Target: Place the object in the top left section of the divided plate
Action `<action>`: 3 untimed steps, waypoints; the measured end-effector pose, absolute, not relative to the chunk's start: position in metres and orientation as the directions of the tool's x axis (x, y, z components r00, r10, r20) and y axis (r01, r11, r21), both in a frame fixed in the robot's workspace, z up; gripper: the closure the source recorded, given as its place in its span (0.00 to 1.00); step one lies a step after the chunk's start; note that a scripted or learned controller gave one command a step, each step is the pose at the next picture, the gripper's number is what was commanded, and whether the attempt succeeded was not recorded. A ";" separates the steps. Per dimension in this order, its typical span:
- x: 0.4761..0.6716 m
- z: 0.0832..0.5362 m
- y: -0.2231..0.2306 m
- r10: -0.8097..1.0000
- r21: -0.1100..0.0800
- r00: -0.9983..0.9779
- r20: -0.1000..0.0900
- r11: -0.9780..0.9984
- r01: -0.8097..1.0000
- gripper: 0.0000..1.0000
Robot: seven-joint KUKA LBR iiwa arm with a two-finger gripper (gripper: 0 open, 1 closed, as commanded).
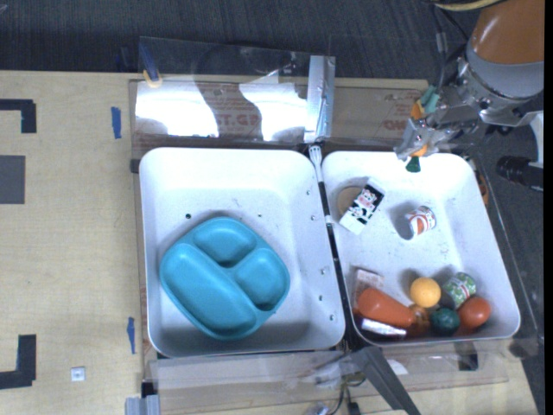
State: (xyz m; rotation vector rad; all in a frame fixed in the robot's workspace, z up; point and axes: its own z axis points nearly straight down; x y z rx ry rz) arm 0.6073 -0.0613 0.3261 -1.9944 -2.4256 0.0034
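Right bin [484, 232]: clustered toys [445, 305] overlap, hard to separate

I'm seeing the plate [225, 275] sitting in the left bin [164, 175], the toys [423, 305] lying in the right bin [458, 184].

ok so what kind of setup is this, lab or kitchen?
Most likely a robot pick-and-place test bench, not a kitchen: two white bins side by side, toy food piled in the right one, a blue divided plate in the left, and an arm's tool overhead.
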 end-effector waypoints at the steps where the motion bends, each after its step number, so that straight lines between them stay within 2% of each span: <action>1: 0.646 0.419 -0.094 0.991 0.007 -0.134 -0.003 0.134 0.991 1.00; 2: 0.667 0.427 -0.141 0.986 0.003 -0.164 -0.004 0.164 0.986 1.00; 3: 0.668 0.436 -0.142 0.995 0.006 -0.097 -0.004 0.097 0.995 1.00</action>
